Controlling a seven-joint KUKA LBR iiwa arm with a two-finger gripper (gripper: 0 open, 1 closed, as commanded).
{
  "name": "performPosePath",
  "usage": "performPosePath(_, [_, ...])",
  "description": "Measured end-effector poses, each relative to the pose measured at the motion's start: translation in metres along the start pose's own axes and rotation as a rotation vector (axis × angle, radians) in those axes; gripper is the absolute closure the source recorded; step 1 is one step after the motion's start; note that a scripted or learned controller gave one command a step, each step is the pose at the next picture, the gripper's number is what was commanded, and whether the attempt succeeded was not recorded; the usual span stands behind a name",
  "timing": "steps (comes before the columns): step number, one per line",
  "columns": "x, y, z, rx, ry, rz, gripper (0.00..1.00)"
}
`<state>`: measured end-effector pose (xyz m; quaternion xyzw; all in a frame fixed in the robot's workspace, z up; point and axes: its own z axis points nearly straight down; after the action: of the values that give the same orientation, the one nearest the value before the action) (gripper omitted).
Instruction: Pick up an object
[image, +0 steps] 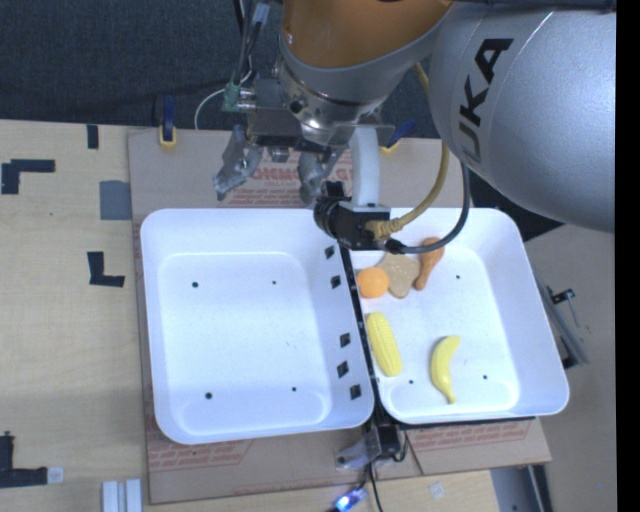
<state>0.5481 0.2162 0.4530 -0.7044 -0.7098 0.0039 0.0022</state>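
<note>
R bin (505, 300), near to far: banana (444, 368) near the front, corn (384, 344) just left of it by the divider, then orange (372, 284) touching a tan bread-like piece (400, 274), w/ a drumstick (430, 261) just right of that. L bin (240, 330) sits beside it, touching at the divider. Gripper (270, 172) hangs past the bins' far edge over the cardboard (200, 170), fingers apart, nothing between them.
</note>
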Motion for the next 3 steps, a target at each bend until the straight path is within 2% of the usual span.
performPosePath(1, [-0.004,-0.001,-0.016,-0.007,0.001,0.002,1.00])
performPosePath(2, [0.018,-0.024,0.000,-0.005,0.001,0.004,1.00])
performPosePath(3, [0.017,-0.030,-0.087,-0.016,0.006,0.005,1.00])
